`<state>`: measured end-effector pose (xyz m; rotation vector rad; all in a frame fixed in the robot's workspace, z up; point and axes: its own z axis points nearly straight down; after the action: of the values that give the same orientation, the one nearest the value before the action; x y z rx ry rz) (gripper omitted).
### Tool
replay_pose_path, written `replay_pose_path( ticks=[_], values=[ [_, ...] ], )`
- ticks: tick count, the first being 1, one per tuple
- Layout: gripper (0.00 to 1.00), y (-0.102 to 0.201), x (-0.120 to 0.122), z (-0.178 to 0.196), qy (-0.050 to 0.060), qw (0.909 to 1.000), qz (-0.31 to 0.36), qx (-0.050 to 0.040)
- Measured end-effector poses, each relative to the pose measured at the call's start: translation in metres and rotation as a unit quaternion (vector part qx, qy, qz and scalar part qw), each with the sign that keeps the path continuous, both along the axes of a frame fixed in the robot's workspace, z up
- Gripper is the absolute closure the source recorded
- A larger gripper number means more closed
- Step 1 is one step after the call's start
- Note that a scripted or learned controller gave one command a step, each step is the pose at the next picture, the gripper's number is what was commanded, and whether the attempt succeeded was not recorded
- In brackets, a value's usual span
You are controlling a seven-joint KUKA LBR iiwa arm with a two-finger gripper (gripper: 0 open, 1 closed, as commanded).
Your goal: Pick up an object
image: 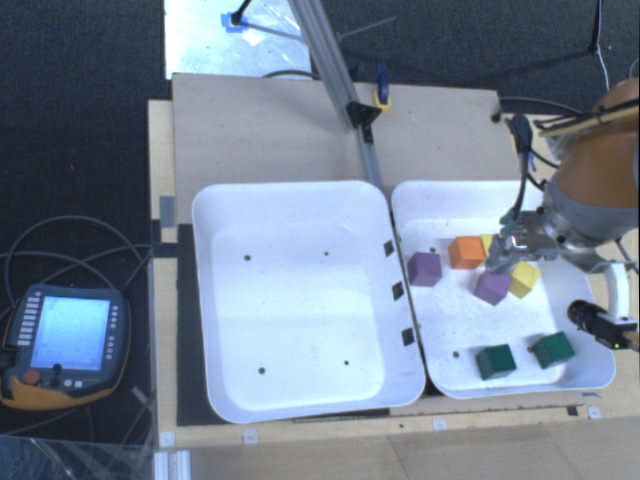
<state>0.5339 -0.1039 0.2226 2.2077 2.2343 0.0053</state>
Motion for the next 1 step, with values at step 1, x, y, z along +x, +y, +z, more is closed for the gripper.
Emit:
replay_pose_path(
  ticks=[1],
  values=[
    [1.0, 0.0422, 0.0338, 0.0003, -0.001, 1.0, 0.0, -0.0003]
  ],
)
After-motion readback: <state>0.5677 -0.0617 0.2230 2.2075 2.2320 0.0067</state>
